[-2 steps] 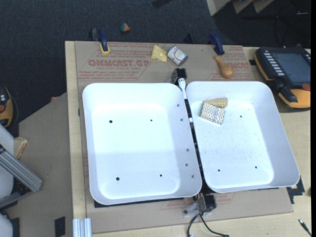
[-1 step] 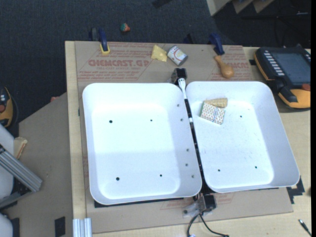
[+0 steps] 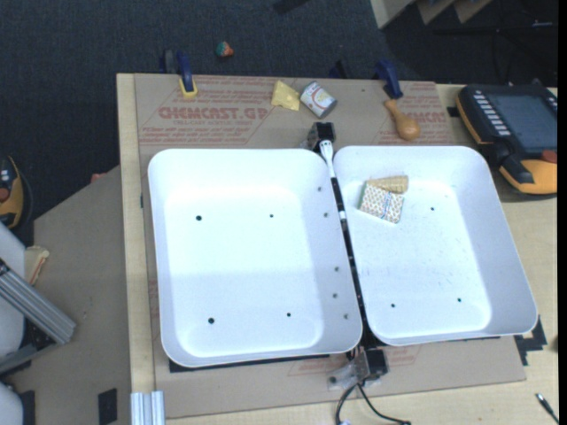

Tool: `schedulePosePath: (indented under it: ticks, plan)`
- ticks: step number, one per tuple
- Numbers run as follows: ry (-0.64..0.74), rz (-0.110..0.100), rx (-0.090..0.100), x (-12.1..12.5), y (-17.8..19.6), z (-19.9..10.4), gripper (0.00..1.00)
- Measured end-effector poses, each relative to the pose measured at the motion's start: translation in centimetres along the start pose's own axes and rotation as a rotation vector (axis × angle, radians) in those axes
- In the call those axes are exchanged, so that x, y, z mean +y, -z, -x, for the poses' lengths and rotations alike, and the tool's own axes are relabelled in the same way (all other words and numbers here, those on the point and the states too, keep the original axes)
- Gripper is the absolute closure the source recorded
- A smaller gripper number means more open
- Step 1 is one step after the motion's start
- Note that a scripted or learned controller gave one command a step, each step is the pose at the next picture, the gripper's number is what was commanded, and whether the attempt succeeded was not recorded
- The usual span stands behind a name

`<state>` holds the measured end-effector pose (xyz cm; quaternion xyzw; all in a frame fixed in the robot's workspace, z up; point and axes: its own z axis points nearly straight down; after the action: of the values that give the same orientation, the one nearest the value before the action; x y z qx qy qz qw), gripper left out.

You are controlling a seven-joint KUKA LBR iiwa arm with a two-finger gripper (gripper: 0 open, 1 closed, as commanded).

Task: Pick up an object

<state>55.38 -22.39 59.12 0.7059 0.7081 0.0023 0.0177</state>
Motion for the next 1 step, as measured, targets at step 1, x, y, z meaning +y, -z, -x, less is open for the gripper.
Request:
schedulePosePath:
  ticks: [1]
  plan:
    - [0.000,-0.001,0.001,0.00,-0.06,0.00,0.00]
